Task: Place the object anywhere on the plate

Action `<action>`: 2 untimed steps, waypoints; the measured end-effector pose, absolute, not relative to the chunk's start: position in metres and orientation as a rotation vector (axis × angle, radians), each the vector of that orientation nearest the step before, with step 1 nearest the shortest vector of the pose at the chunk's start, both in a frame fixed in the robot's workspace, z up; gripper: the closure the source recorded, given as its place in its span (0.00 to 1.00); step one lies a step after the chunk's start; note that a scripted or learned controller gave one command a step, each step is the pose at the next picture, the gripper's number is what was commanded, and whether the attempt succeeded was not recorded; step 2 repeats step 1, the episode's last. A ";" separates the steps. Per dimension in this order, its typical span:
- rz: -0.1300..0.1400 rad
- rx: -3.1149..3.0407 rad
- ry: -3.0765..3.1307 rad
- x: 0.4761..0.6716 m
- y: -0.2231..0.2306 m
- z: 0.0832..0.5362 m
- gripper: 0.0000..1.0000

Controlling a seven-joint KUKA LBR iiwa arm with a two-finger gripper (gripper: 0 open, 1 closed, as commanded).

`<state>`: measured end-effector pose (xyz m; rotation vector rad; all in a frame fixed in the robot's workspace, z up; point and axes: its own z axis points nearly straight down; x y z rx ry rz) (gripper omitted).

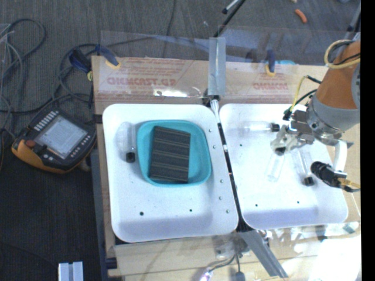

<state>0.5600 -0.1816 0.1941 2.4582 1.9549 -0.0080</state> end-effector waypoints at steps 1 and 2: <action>-0.007 2.458 1.955 0.560 -0.182 0.194 0.00; -0.007 2.458 1.955 0.560 -0.182 0.194 0.00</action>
